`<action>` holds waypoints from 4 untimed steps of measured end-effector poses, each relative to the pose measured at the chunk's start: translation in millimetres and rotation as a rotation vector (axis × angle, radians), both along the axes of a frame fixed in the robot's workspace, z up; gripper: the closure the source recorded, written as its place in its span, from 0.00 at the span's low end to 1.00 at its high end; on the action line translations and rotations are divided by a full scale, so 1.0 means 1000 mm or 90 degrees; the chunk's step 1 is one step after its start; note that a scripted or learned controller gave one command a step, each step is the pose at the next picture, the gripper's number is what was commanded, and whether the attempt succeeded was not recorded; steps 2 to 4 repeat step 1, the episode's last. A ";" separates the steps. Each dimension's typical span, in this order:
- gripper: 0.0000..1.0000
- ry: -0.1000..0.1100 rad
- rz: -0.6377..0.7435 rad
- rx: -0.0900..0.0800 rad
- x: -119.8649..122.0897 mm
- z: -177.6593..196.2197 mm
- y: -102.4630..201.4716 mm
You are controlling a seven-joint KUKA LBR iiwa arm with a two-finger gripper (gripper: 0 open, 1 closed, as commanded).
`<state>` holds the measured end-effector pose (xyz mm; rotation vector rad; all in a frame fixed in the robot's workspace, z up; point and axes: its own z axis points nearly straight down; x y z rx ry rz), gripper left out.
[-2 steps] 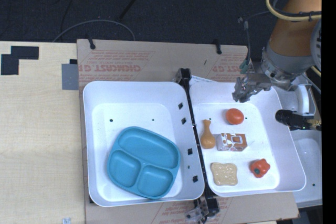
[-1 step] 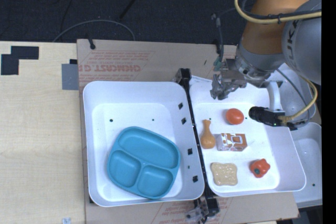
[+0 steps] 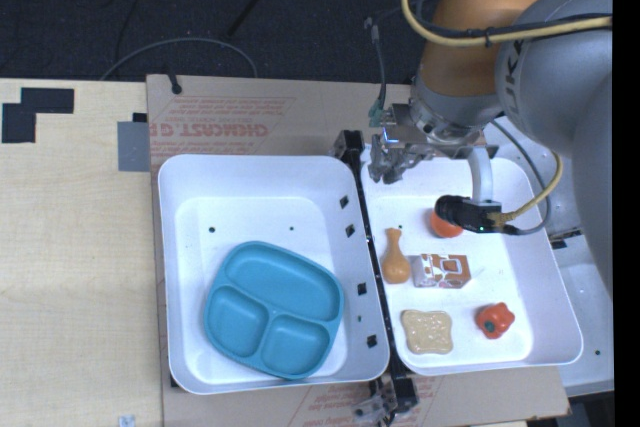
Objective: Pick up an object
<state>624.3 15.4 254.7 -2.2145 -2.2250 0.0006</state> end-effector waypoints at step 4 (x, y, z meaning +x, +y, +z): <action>1.00 0.000 0.000 0.000 0.002 0.000 0.054</action>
